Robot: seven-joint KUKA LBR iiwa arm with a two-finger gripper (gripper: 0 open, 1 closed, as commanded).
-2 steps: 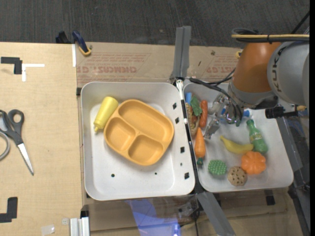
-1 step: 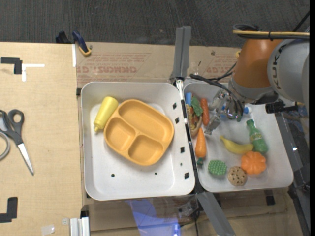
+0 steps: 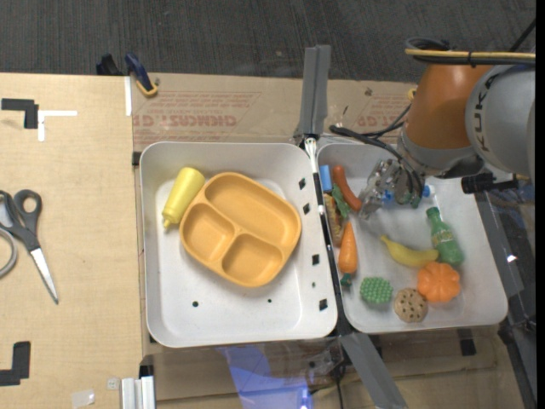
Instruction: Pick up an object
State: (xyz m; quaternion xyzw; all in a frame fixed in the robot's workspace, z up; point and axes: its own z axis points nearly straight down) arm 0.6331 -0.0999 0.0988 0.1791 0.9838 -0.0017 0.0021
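Smooth white right bin [image 3: 485,309]: metallic end effector [image 3: 381,196] above curved banana [image 3: 409,252], grip state unclear.

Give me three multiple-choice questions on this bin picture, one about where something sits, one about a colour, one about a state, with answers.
1. Where does the divided plate lie?
A. In the left bin
B. In the right bin
C. On the bench by the scissors

2. What colour is the bottle beside the plate?
A. Green
B. Yellow
C. Blue

3. How does the banana lie relative to the gripper?
A. Clamped in it
B. Hanging under it
C. Loose on the bin floor, apart from it

Answers: 1 A, the plate fills much of the left bin. 2 B, the bottle is yellow, touching the plate's upper left rim. 3 C, the banana rests below the gripper with white floor between them.
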